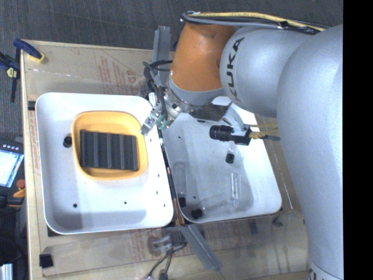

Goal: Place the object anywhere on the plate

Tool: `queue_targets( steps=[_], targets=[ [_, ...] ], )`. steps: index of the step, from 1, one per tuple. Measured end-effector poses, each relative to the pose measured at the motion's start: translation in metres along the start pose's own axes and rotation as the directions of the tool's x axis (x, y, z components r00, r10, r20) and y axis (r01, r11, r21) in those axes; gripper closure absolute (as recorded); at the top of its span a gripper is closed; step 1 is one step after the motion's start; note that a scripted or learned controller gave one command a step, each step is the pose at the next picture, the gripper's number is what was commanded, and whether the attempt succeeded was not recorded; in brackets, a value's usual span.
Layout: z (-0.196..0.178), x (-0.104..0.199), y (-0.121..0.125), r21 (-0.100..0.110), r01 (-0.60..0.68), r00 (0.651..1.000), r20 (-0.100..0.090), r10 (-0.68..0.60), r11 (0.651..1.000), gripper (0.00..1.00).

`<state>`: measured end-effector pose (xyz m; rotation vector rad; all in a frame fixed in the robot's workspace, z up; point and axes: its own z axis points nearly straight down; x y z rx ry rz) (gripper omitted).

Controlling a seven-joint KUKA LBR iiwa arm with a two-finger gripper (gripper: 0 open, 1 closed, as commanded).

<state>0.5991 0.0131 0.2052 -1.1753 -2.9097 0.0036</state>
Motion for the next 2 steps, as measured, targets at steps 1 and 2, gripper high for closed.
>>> queue_targets(
  steps=[1, 2],
  targets=[
    [0.000, 0.000, 0.000, 0.000, -0.001, 1.000, 0.000, 0.001, 1.000, 0.00],
    [0.014, 0.024, 0.039, -0.003, -0.052, 0.999, 0.002, 0.052, 0.999, 0.00]
  ],
)
